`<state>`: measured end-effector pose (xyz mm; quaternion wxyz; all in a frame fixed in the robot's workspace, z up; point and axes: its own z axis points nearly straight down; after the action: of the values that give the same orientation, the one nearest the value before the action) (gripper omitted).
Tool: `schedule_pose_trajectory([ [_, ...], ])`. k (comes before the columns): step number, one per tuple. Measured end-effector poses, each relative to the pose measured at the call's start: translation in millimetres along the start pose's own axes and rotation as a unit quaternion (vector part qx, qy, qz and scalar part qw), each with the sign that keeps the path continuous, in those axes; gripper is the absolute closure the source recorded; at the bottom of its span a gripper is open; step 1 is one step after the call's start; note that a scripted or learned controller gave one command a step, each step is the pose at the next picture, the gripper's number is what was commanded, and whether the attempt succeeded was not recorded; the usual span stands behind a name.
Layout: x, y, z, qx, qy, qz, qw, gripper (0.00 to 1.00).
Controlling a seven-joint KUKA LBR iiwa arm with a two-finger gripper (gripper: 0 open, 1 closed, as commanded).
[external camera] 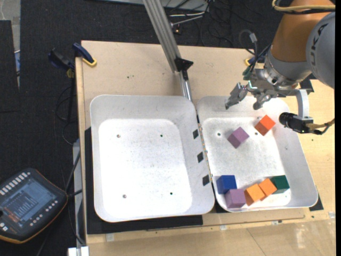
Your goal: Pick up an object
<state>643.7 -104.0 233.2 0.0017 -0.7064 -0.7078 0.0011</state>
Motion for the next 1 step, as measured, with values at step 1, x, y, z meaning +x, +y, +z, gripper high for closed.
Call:
schedule_pose_trajectory([
  [1,0.0,0.3,-1.9,-0.001,0.0,0.0,1.0,0.0],
])
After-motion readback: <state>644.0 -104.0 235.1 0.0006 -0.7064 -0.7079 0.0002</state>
